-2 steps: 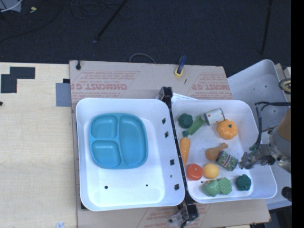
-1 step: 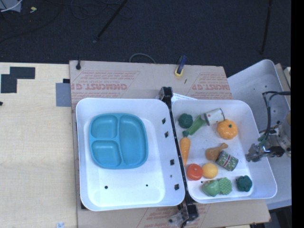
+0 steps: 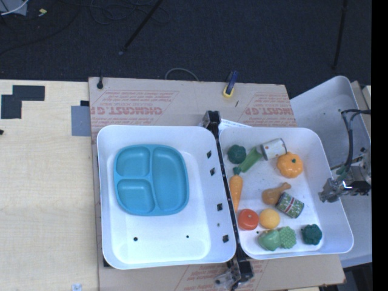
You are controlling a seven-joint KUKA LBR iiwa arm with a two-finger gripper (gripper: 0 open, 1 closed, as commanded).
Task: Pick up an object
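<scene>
The gripper (image 3: 334, 190) is hanging just past the right bin's (image 3: 327, 156) right edge; its grip I cannot tell.

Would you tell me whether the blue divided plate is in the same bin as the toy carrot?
No, the blue plate lies in the left bin, while the carrot lies in the right bin.

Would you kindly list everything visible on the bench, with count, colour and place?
bins: 2, white, side by side
divided plate: 1, blue, left bin
broccoli: 2, green, right bin, top left and bottom right
can: 2, right bin, top and centre
pumpkin: 1, orange, right bin
carrot: 1, orange, by divider
drumstick: 1, brown, centre
tomato: 1, red
lemon: 1, yellow
green vegetables: 2, bottom
gripper: 1, grey, right bin's right edge
</scene>
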